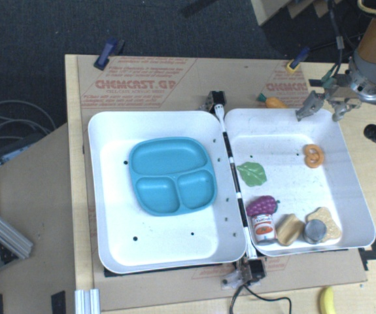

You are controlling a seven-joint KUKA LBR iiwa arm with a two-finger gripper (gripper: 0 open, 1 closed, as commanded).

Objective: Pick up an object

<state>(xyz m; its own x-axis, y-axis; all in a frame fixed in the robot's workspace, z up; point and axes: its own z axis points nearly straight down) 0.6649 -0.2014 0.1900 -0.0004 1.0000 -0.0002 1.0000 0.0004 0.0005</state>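
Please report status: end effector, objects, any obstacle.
End effector open, holding nothing, above right bin's far rim. Pretzel, leaf, grapes, can lie untouched in the bin. Path clear.

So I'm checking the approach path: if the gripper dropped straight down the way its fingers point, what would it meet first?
Probably the far rim of the right bin, or bare floor just inside it. The gripper hangs open above that edge; the pretzel lies nearer the camera, off that line. Depth is hard to judge here.
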